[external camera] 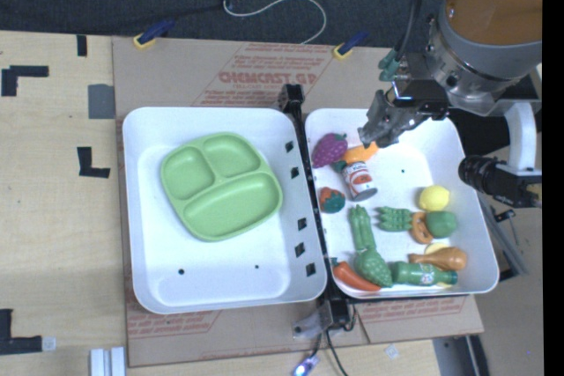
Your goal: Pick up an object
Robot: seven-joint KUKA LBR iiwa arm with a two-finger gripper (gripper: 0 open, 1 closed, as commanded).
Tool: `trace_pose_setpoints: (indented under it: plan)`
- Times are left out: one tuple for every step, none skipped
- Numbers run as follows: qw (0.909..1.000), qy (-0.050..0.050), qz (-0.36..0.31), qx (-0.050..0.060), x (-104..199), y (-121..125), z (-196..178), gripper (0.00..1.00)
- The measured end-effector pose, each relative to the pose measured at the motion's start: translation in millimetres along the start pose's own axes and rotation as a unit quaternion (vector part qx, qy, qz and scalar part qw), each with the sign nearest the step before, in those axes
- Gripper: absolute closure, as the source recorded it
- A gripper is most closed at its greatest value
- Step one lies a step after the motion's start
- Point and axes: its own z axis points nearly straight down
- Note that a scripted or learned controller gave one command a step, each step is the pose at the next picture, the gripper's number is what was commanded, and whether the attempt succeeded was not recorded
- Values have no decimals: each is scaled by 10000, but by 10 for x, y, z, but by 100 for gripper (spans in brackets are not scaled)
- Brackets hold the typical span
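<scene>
While the gripper (377, 135) hangs over the upper left part of the right bin (465, 156), we see its dark fingers close together just above a small bottle (359, 176), but we cannot tell whether they are parted or closed, nor whether they touch it. That bottle, with an orange cap and a red and white label, lies on the bin floor, its long axis running from upper left to lower right and its cap end pointing up toward the gripper.

We take the bottle as our landmark. Just to its upper left lie purple grapes (330, 148); below and left of it sits a small red and green piece (331, 200). Below it a green vegetable (360, 227) stretches downward to a carrot (350, 276). To its right and lower sit a lemon (434, 197), a green ball (441, 224), and near the bin's bottom edge a green bottle (423, 275) lying on its side.

Well to the bottle's left, the left bin (150, 277) holds a green divided plate (221, 184) with three compartments.
</scene>
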Motion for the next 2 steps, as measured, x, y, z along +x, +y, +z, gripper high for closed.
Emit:
trace_pose_setpoints:
  plan:
    - [10000, 4, 13, -72, 166, 173, -798, 100]
    - [10000, 6, -30, -25, 1020, 1, -751, 100]
